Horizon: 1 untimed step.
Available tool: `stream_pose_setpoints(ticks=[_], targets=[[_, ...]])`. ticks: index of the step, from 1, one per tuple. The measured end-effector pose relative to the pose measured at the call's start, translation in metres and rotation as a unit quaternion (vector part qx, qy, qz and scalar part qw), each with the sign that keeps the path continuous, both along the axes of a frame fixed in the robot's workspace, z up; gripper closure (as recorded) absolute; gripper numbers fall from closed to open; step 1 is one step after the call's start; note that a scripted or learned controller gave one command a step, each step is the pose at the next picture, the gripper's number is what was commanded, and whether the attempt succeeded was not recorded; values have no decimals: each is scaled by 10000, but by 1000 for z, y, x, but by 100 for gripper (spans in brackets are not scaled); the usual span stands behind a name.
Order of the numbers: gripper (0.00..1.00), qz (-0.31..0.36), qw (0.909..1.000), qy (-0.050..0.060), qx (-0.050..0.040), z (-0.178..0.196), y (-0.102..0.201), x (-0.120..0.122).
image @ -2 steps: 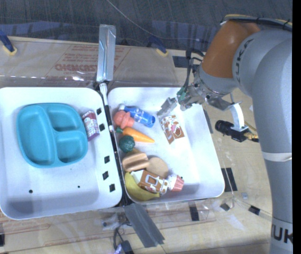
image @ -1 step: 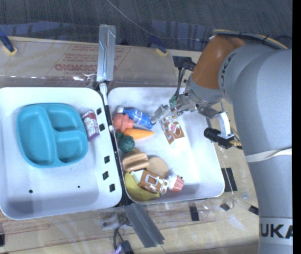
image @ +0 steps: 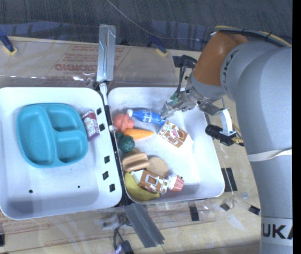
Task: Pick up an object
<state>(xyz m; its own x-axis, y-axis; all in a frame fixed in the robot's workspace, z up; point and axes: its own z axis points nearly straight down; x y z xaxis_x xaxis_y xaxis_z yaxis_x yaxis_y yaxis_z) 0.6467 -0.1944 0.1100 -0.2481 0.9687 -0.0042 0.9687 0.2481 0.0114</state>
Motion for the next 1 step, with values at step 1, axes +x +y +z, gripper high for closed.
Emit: stream_pose_setpoints(ticks=[1], targets=[[0, 2, 10000, 2, 0, 0, 0, 0]])
